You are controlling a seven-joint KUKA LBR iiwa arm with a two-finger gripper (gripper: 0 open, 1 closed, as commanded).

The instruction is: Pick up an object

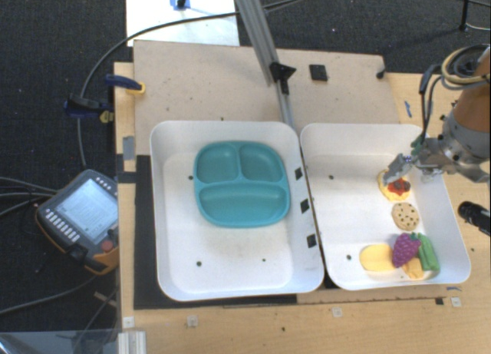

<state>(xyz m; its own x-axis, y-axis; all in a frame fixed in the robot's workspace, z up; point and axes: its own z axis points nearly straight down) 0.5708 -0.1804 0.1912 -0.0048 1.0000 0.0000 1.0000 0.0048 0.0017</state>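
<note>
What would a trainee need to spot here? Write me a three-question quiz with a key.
1. True or false: the teal divided plate lies in the left bin.
2. Which item lies nearest the gripper? A) purple grapes B) cookie C) yellow and red toy food piece
3. Fill in: the toy foods all lie in the ____ bin.

Key: 1 true. 2 C. 3 right; the right bin holds them along its right side, near the arm.
</note>
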